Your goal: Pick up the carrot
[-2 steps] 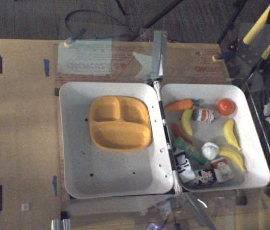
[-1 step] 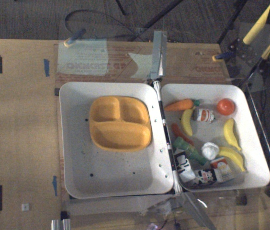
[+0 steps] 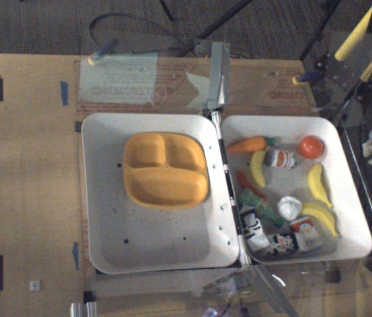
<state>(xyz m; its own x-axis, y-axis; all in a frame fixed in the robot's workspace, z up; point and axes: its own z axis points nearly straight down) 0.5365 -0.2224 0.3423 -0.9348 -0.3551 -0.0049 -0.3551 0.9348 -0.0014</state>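
Carrot [image 3: 247,144] in right bin [image 3: 351,197], seemingly flat.

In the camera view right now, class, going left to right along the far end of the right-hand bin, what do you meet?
Orange carrot with green top → small white jar with a red label → round red tomato.

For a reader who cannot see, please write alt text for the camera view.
An orange toy carrot with a green top lies at the far left of the right shallow white bin, among yellow toy bananas and other small items. The left white bin holds an orange divided plate.
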